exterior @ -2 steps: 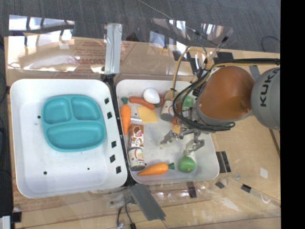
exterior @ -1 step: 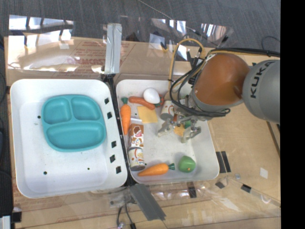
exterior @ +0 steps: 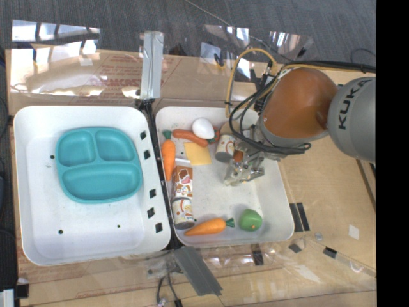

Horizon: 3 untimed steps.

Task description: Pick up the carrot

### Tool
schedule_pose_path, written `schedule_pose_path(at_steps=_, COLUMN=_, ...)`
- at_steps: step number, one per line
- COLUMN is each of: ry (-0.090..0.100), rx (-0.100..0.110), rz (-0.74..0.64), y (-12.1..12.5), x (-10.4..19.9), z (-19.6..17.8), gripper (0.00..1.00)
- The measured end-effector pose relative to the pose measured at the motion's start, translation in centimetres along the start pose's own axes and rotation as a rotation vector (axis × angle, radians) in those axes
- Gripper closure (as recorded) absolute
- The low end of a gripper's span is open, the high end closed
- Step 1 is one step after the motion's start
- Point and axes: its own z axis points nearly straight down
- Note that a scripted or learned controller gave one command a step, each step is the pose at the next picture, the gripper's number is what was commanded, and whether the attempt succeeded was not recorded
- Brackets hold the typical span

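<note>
Hand (exterior: pixel 243 173) low over the middle of the right bin (exterior: pixel 276 200), right of frame centre; cannot tell whether open or closed. Nothing visibly held. Three carrot-like pieces here: one upright carrot (exterior: pixel 168 160) against the bin's left wall, one lying carrot (exterior: pixel 207 227) at the lower edge beside a green fruit (exterior: pixel 250 220), one slimmer orange piece (exterior: pixel 190 136) near the white egg (exterior: pixel 203 128). Risks, as a guess: closing on air, nudging the nearby can (exterior: pixel 225 148), or choosing a wall-hugging carrot with little finger room

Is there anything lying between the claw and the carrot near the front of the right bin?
No, nothing visible. The claw hangs over bare bin floor, and the carrot lies toward the front wall. The green fruit sits beside it, off the direct line.
</note>
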Motion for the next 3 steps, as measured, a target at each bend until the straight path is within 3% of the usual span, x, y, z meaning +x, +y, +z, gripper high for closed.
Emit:
schedule_pose_path(at_steps=1, ry=0.004, rx=0.009, rz=-0.434, y=1.0, x=1.1, z=-14.3, gripper=1.00)
schedule_pose_path(at_steps=2, ry=-0.002, rx=-0.009, rz=-0.701, y=-0.1, x=-0.6, z=-8.0, gripper=1.00)
schedule_pose_path(at_steps=3, ry=-0.004, rx=-0.010, rz=-1.074, y=-1.1, x=-3.3, z=-3.6, gripper=1.00)
